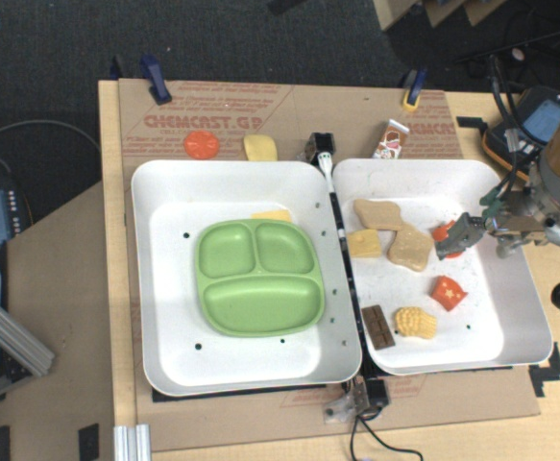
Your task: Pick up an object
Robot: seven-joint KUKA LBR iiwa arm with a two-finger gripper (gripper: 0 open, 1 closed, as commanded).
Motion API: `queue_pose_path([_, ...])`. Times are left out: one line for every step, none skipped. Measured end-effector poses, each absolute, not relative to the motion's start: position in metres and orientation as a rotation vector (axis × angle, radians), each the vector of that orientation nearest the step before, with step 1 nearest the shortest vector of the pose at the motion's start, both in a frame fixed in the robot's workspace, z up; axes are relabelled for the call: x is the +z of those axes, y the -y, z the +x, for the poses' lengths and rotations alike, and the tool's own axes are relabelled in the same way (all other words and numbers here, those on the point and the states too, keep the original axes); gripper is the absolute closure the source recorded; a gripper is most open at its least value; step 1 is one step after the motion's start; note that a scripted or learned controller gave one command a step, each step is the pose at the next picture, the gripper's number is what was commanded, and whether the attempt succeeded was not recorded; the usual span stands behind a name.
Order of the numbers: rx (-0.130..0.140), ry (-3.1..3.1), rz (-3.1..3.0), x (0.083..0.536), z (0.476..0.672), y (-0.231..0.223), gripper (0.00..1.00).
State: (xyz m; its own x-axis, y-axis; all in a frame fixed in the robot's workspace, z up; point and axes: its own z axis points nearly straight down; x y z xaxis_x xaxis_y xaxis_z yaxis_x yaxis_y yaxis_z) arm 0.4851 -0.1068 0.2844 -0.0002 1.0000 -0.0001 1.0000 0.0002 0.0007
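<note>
The end effector (455, 235) hovers low in the right bin (510, 349), clenched on a small red piece (442, 231). Just beside lie bread slices (395, 230), a strawberry (449, 293) and corn (415, 322). Best to lift straight up, slowly, keeping the grip firm.

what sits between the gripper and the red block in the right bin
Nothing visible. The gripper hangs just above the red block in this view, with bare white bin floor between them; the tan bread pieces lie to its left.
</note>
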Motion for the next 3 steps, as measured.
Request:
queue_pose_path([-0.003,-2.219,2.225,0.078,0.521,0.145,0.00])
queue_pose_path([0.002,-2.216,2.220,0.095,0.522,0.145,1.00])
queue_pose_path([0.002,-2.216,2.221,0.095,0.521,0.145,0.00])
